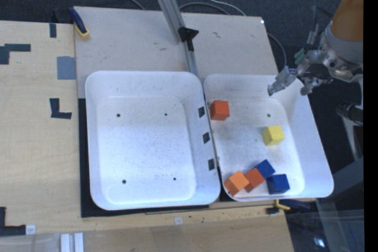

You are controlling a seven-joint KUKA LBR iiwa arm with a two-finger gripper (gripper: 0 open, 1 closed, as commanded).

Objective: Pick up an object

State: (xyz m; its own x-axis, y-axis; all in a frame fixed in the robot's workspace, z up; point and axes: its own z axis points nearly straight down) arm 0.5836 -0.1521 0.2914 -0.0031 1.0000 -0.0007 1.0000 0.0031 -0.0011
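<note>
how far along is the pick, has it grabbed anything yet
Nothing looks picked yet. All the blocks lie in the right bin: an orange-red block near the top left, a yellow block, and a cluster of orange and blue blocks at the bottom. The gripper sits over the bin's upper right rim, with no block between its fingers. Reaching down, grasping and lifting are all left.
</note>
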